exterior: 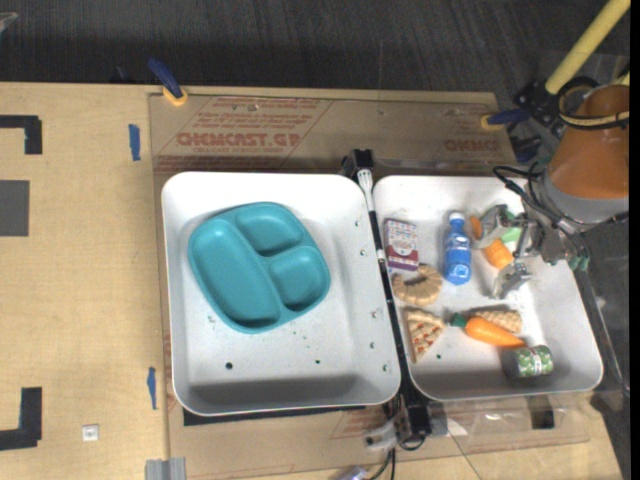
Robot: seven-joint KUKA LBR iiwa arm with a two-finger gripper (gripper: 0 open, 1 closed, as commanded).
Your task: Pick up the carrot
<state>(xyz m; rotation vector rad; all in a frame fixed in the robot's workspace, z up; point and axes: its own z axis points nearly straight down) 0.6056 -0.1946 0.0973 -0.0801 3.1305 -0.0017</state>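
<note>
The carrot (489, 332) lies flat in the right bin (585, 313), near its front right. It is orange, with a green top pointing left. My gripper (506, 249) hangs over the same bin's back right part, a little behind the carrot and apart from it. It looks open, its two metal fingers (514, 275) spread front to back. A small orange piece (497, 255) sits between them, low in the bin. The orange band of the arm (592, 158) is at the right edge.
Around the carrot are a green can (528, 362), a waffle-like slice (424, 332), a cookie (417, 286), a blue bottle (457, 251) and a red and white box (401, 244). The left bin (190, 368) holds a teal divided plate (260, 264).
</note>
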